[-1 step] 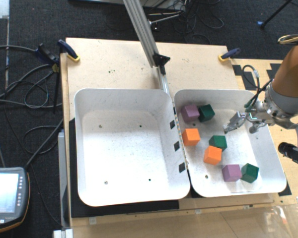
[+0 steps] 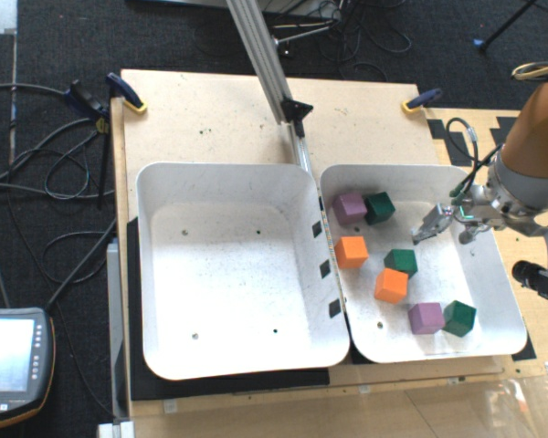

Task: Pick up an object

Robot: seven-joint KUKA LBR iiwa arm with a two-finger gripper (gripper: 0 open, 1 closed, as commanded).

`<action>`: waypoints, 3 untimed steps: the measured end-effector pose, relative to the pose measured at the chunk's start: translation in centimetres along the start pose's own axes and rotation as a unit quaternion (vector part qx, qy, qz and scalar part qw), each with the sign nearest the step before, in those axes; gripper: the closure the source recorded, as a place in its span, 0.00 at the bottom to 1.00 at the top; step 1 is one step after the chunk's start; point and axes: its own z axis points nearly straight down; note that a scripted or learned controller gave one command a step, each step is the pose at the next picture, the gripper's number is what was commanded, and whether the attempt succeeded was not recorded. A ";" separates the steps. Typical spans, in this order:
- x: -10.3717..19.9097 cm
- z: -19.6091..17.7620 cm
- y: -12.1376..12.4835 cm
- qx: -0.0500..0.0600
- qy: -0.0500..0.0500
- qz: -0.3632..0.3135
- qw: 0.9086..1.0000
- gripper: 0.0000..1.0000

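Observation:
The right bin (image 2: 493,272) holds several small cubes. At its back left, a purple cube (image 2: 350,207) touches a green cube (image 2: 379,207). An orange cube (image 2: 352,251) lies by the left wall, with a green cube (image 2: 401,261) and a second orange cube (image 2: 392,286) near the middle. Close to the front wall sit another purple cube (image 2: 426,318) and another green cube (image 2: 459,318). My gripper (image 2: 448,228) hangs over the right bin's back right part, open, with nothing between its fingers. It is right of and above the middle green cube.
The left bin (image 2: 228,272) stands beside the right one; they share a raised wall (image 2: 329,263). A slanted metal rail (image 2: 260,44) runs from the top of the view down to the bins' back edge. Clamps (image 2: 126,94) sit on the bench's back corners.

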 end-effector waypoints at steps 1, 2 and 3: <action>0.1 4.8 0.8 0.001 0.000 0.000 1.000 0.00; 0.1 7.8 1.4 -0.008 -0.001 -0.001 1.000 0.00; 0.0 6.7 1.5 -0.011 -0.002 0.000 1.000 1.00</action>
